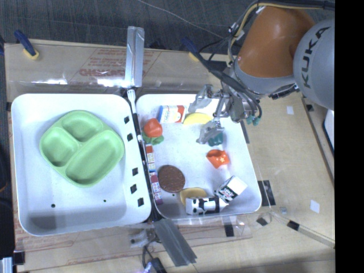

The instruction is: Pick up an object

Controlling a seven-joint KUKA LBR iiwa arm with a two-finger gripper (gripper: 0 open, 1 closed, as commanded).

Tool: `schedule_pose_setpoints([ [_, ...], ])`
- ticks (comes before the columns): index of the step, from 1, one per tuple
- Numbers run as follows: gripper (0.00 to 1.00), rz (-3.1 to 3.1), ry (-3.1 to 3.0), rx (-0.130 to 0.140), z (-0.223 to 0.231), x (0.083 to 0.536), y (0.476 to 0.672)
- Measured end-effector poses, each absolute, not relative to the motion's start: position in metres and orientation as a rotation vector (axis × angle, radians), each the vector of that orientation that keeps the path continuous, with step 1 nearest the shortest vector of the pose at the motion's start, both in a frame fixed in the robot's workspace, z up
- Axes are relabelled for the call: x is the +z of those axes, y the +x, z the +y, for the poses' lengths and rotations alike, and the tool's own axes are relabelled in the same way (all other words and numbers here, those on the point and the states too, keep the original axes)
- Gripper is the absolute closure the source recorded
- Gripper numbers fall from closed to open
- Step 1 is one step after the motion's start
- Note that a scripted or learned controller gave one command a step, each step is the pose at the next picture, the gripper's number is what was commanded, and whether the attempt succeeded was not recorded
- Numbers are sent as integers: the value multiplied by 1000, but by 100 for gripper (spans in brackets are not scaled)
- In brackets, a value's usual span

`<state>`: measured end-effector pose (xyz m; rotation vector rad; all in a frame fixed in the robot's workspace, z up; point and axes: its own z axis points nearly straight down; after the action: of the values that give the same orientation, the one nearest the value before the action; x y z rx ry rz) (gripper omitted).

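Observation:
My gripper (206, 119) hangs over the back of the right bin (250, 169), open, with one finger toward the bin's far wall and the other nearer the middle. A yellow fruit-like piece (195, 119) lies on the bin floor just left of the gap, not clamped. A small teal item (215, 140) sits just below the nearer finger. Beside the yellow piece lies a white can with a blue and red label (170, 114).
The right bin also holds a red-orange vegetable (152, 128), a brown disc (171, 178), an orange-red piece (218, 158), a white carton (232, 188), a black-and-white can (202, 205) and a yellow piece (193, 193). A green divided plate (82, 147) lies in the left bin (34, 209).

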<state>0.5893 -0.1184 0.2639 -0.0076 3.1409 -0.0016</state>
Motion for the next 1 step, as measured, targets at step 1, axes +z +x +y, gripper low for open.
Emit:
schedule_pose_setpoints([
  [1, 0, 3131, -111, -2, -132, 96, 551],
])
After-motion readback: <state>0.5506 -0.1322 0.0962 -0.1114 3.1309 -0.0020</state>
